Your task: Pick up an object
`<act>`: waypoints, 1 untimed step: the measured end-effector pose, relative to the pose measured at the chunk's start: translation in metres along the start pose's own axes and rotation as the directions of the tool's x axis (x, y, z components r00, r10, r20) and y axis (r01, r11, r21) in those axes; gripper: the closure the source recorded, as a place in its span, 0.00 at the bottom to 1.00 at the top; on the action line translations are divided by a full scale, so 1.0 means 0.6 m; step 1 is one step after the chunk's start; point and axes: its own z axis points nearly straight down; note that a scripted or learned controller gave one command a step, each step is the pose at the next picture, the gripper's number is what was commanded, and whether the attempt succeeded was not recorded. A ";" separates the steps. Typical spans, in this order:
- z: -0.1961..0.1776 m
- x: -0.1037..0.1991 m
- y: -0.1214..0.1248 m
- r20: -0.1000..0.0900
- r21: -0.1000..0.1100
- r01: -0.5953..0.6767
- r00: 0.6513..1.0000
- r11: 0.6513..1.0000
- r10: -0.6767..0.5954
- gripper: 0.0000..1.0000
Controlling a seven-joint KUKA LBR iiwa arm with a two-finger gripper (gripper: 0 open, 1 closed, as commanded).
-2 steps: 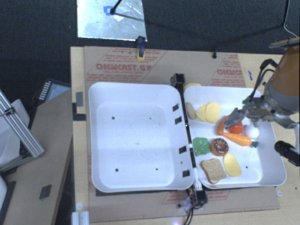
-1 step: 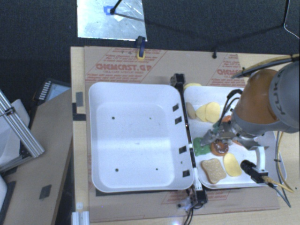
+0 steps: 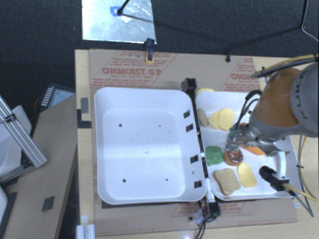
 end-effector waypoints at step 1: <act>-0.142 0.028 0.124 0.002 -0.012 0.007 1.000 1.000 -0.007 1.00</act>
